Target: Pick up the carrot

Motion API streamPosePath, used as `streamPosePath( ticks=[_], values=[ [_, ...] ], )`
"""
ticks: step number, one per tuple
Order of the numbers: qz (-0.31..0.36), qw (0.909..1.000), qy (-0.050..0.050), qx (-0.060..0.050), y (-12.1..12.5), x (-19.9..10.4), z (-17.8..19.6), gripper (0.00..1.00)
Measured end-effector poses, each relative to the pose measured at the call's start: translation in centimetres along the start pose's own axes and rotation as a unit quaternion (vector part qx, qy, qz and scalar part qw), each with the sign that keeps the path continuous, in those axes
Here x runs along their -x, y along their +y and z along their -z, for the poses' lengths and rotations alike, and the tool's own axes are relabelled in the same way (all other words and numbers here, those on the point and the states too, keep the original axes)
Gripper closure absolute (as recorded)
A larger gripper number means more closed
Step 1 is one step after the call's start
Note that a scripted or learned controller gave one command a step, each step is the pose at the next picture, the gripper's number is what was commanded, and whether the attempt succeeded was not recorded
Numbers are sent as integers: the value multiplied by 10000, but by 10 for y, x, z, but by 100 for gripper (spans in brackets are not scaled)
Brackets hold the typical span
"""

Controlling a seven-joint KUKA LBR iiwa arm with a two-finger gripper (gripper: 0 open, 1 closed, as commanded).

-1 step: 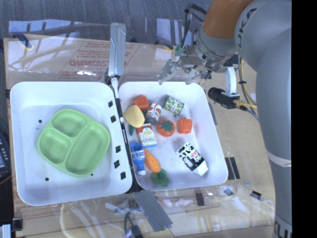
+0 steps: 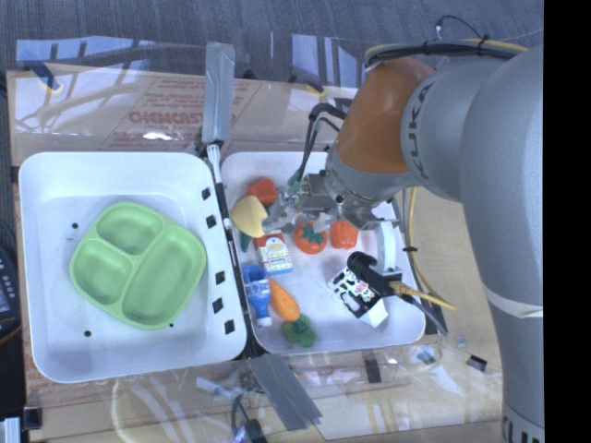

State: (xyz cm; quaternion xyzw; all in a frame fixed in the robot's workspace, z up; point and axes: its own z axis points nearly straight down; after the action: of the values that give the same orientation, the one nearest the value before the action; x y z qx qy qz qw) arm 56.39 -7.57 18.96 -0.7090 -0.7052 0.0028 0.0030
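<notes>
- Left bin [image 2: 37,169]: holds a green divided plate [image 2: 138,264], flat, compartments bare; well apart from the job, probably a drop-off spot for other tasks
- Right bin [image 2: 337,330]: all the loose items crowd its left half, so the pick is made in clutter
- Pale yellow piece [image 2: 247,216] near the bin's left wall, a red piece [image 2: 263,190] just behind it
- Blue tube [image 2: 259,295] lies along the left wall toward the front; small carton [image 2: 275,255] sits just behind it
- Carrot [image 2: 283,301]: lies flat in the front left of the right bin, orange body slanted, green top toward the front edge, just beside the blue tube; nothing rests on it, so it looks open to a grasp from above
- Gripper [image 2: 284,212]: hovers over the rear cluster, between the yellow piece and a tomato [image 2: 311,238], near the carton; apart from the carrot; whether released or clenched cannot be told from this angle, and nothing is seen held
- Orange-red piece [image 2: 343,234] just right of the tomato
- Arm [image 2: 462,109]: reaches in from the right, wrist bent down over the bin
- Judgement: pick not yet started; the gripper needs to come toward the front edge, and the tube alongside could get nudged or grabbed by mistake
</notes>
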Motion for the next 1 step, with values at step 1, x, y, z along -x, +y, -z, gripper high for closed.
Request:
streamPosePath(
  ticks=[1],
  values=[
    [786, 9969, 3, 14, -50, 19, -62, 0]
  ],
)
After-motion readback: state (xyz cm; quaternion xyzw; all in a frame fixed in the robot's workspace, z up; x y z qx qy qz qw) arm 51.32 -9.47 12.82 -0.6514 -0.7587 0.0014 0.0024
